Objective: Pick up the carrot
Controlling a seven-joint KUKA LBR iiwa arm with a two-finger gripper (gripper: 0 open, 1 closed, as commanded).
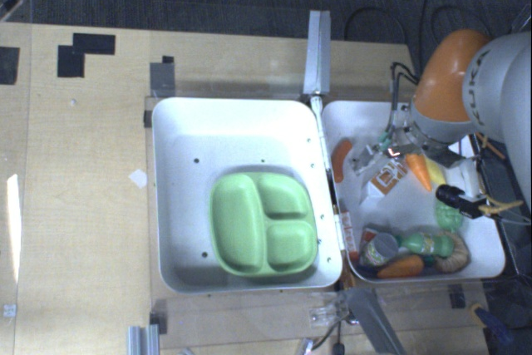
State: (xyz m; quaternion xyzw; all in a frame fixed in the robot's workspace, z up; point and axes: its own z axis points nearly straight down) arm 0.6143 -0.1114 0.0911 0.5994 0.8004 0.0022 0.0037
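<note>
Gripper (376, 155) is low in the back half of the right bin (496, 263), just left of the carrot (418, 170) — the orange tapered piece lying beside a yellow piece (438, 175), right of the bin's middle. My read: it's down for a grab but off to the carrot's side, roughly over a small printed card (387, 177), so it likely needs a shift right before closing. Nothing visibly held. Can't tell if the gripper is spread or pressed together, because the wrist and a bright glint cover that spot.

The rest of the clutter sits along the near wall, probably where loose things end up: a round can (381, 246), a second orange piece (402, 266) and a green toy (450, 218) a bit further back. That second orange piece could also be a carrot — too small to be sure. Same doubt for the red-orange piece (341, 159) by the bin's left wall.

Left bin (166, 179) carries only a green plate (263, 222), well apart from the work.

The arm hides the right bin's far right corner, so whatever lies there is unknown
</note>
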